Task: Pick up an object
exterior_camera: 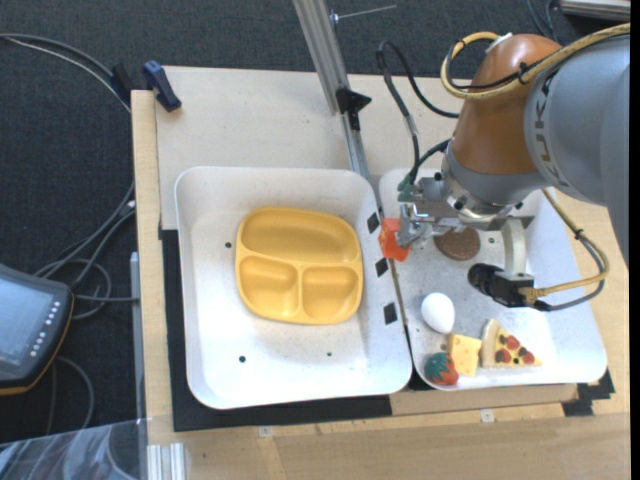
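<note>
A dark handheld pendant with a screen [25, 328] lay on the dark carpet at the far left, with black cables [70, 218] trailing near it. On the pale wooden surface [250, 108], a small blue clip [162, 85] sat at the upper left corner. The left shallow white bin [200, 368] held a yellow plastic tray with three compartments [298, 265], lying flat near the bin's middle. A slanted aluminium post [320, 38] rose from the surface just above the gap between the two bins.

The right shallow white bin [570, 338] carried the loose objects. A small orange-red piece [394, 245] lay at its left wall, right at the tool [410, 230], which hung low over that spot below the grey arm with its orange band [505, 108]. Whether the tool was open or closed, and whether it gripped the orange-red piece, could not be told from this angle. A round brown disc [460, 245] lay just beside the tool, partly under the wrist. Nearer the front sat a white egg [437, 312], a yellow cheese-like wedge [463, 351], a small green and red toy [440, 369] touching that wedge, and a toy pizza slice [508, 348]. A black object [500, 284] on the arm's cable lay above the pizza slice.
</note>
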`<state>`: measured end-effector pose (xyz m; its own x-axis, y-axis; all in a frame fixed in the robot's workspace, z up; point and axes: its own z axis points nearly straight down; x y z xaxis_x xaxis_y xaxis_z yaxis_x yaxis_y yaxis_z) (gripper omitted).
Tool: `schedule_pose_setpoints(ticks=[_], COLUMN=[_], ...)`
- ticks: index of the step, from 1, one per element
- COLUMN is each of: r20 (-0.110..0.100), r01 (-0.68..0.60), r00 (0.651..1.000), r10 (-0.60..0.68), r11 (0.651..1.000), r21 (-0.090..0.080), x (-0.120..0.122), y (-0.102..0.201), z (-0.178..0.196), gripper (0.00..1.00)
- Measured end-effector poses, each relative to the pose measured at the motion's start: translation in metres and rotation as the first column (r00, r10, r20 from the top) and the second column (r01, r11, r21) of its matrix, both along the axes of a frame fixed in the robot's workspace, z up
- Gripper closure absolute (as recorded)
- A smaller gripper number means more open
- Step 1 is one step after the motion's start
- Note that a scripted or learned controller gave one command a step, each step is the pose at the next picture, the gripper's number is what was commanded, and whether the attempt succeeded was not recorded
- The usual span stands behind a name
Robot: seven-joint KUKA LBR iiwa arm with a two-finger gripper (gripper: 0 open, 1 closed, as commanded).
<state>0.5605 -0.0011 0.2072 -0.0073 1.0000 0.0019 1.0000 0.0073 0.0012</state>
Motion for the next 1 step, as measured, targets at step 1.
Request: schedule_pose_setpoints(ticks=[1], r20=[0.0], r01=[0.0], r00=[1.0], r10=[0.0], r11=[1.0], r21=[0.0], x=[0.0085], y=[0.0508], z=[-0.0014], gripper=[1.0])
